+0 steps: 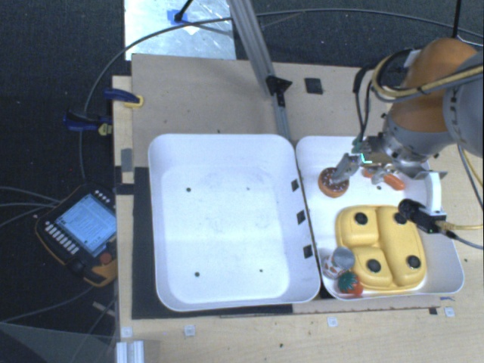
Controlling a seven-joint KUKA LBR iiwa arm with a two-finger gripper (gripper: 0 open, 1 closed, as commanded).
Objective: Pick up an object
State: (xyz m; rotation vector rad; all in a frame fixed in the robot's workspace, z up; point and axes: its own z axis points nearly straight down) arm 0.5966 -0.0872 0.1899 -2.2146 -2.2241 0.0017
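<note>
My hand (342, 170) hangs over the right bin (454, 278), its tip touching a small round brown object (330, 181) with an orange rim near the bin's left wall; I cannot tell how far it is open. A big yellow moulded piece (382, 248) lies nearer the front.

The gripper (342, 169) hangs over the right bin (318, 151), just above a round brown object (331, 182); a yellow block (382, 246) (dotted with dark holes) lies nearby.
</note>
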